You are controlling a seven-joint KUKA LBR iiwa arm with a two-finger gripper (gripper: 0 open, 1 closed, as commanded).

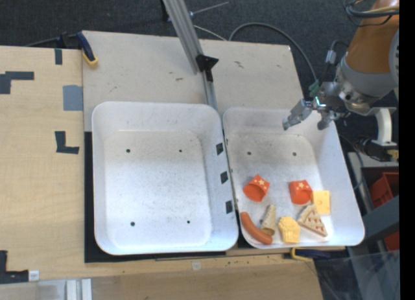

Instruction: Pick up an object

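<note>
My gripper hangs over the far right corner of the right bin, fingers spread open with nothing between them. Several small toys lie well below it, near the bin's front edge: an orange cup-like piece, a red-orange piece, a yellow block, a pizza slice, a yellow corn piece, a small cone-shaped piece and a red sausage.
The left bin stands beside the right one, their rims touching in the middle. A grey metal pole slants down from the top to the bins' shared far edge. A black cable curves across the bench behind the right bin.
</note>
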